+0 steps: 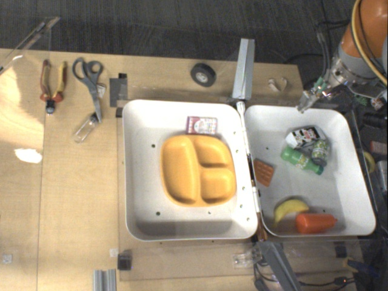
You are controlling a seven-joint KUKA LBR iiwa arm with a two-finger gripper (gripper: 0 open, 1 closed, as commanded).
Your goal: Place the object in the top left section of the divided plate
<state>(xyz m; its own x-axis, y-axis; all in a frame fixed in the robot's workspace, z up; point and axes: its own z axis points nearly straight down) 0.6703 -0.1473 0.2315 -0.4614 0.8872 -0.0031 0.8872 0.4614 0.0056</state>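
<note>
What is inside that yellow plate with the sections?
Nothing shows in the yellow divided plate: all three sections look bare. A small maroon card packet lies just beyond its far rim. The white bin floor beneath the plate is hidden.

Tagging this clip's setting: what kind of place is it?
Likely a robotics lab workbench: two white bins set into a wooden bench, a robot arm reaching in, and pliers and scissors lying alongside.

Scissors (pixel 91 82), red-handled pliers (pixel 51 85) and a roll of black tape (pixel 204 74) lie on the wooden bench (pixel 60 193).
</note>
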